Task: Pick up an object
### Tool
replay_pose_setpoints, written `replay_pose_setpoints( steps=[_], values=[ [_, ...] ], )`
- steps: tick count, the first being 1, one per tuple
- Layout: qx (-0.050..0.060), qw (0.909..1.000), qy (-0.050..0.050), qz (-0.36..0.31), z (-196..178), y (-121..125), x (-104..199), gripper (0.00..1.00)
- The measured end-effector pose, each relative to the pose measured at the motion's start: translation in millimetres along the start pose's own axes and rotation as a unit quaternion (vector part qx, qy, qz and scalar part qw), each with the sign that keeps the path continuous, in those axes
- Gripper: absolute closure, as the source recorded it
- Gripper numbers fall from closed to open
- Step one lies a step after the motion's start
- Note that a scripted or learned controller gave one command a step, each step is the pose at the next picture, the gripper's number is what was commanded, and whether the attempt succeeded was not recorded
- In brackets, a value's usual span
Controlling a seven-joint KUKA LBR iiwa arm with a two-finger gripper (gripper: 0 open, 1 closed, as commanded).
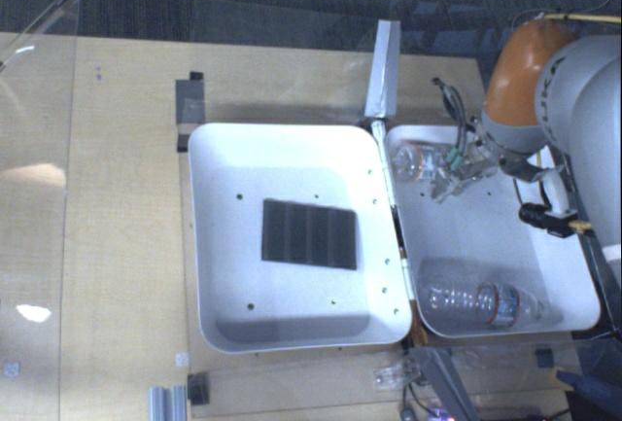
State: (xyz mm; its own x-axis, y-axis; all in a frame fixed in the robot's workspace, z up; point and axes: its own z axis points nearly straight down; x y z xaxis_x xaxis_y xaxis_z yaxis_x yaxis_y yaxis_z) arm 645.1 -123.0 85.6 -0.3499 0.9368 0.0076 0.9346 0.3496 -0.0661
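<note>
Gripper point(449, 178), opening unclear, sits at small clear bottle point(416, 161) in right bin point(564, 312).

Bright, even light; soft focus; faint shadows.

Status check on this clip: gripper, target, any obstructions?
Gripper low in right bin, at clear bottle; grasp unconfirmed. Second clear bottle lying near front wall. Dark ridged pad in left bin.

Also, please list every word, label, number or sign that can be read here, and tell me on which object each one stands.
None can be read.
Clear bottle lying in the right bin: a small reddish patch near its cap end, too blurred to read.
Clear bottle near the gripper: no label visible.
Dark ribbed pad in the left bin: plain, no print.
</note>
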Motion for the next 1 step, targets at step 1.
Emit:
replay_pose_setpoints(
  steps=[1],
  values=[
    [-0.032,0.9995,-0.006,0.005,-106.0,31.3,37.8,1.00]
  ],
)
